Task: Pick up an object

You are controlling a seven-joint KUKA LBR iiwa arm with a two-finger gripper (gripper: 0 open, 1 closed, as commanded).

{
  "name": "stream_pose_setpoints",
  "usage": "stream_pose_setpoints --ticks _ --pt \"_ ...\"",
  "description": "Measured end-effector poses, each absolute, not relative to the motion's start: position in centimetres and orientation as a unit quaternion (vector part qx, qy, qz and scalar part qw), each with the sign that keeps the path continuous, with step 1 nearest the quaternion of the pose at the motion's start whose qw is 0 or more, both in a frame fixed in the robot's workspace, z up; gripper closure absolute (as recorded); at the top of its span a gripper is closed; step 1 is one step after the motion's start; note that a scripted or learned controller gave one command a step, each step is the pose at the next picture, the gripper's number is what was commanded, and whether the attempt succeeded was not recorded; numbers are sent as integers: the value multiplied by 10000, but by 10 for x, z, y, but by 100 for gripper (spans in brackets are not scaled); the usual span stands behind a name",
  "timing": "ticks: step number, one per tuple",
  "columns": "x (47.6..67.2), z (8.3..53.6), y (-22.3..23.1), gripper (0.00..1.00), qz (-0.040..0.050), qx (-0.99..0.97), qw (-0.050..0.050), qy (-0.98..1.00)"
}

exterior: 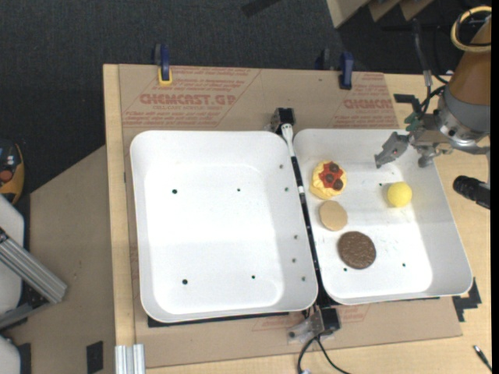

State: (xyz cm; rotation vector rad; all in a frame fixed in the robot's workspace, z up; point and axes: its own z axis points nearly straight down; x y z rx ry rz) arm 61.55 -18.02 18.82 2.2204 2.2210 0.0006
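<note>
- Toward the right side of the right-hand bin lies a small yellow ball, resting on the white floor with nothing touching it.
- Left of the ball, near that bin's left wall, sits a yellow pastry-like toy topped with red berries.
- Just on the near side of the pastry toy lies a flat tan disc, like a plain biscuit, close to it but apart.
- Nearer still and slightly to the right lies a dark brown round cookie, just beside the tan disc; whether their edges touch cannot be told.
- Above the far right part of the same bin hangs the gripper, its two grey fingers spread apart with nothing between them.
- One finger points down and to the left over the bin floor; the other sits further right, close to the wrist.
- The gripper is on the far side of the yellow ball, near it but not in contact.
- Behind the gripper, the arm comes in from the right edge, its orange band showing above the grey wrist.
- The left-hand bin lies alongside, its right rim meeting the right-hand bin's left rim.
- Both bins rest on a brown board printed with red lettering, held at its far edge by two blue clamps.
- Dark carpet surrounds the bench on the far and left sides.
</note>
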Motion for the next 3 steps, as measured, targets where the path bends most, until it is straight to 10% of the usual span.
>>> stream_pose_setpoints --ticks 1,2,3 --pt "667 79 -112 0 4 7047 -24 7095" --pt "670 193 -34 0 59 7037 40 7105" --pt "667 196 -40 100 9 7062 15 7080"
